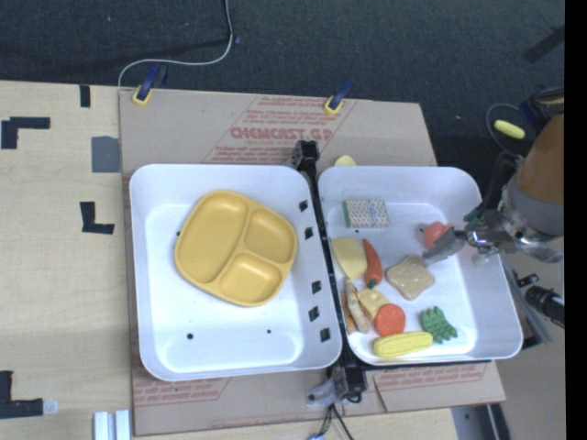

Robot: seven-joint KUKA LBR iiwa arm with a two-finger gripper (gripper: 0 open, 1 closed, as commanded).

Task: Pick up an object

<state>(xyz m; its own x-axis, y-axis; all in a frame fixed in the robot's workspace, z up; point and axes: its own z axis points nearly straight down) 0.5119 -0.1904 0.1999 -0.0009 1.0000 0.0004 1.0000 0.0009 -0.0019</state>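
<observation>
The table (55, 273) carries two white bins; the left bin (151, 273) holds a yellow divided plate (236, 247), and the right bin (459, 191) holds all the toy food. Taking that right bin as the landmark: the arm (541, 177) leans in over its right rim, and the gripper (449, 244) hangs low inside the right-hand part, beside a small orange-red piece (433, 232) near the right wall. The fingers look like a narrow grey wedge, and I cannot tell whether they are spread or pinched (the piece is not visibly between them).

Toward the bin's middle lies a tan bread slice (410, 277), with a carrot (372, 260) and a pale yellow piece (348, 257) nearer the left wall. Along the near wall sit a corn cob (402, 344), a tomato (390, 318) and green broccoli (438, 324); a speckled sponge-like block (365, 213) lies toward the far wall.

The likely failure is a glancing close: the orange-red piece is small and rounded, so the fingers may nudge it aside against the wall, or catch the bread slice's corner instead.
</observation>
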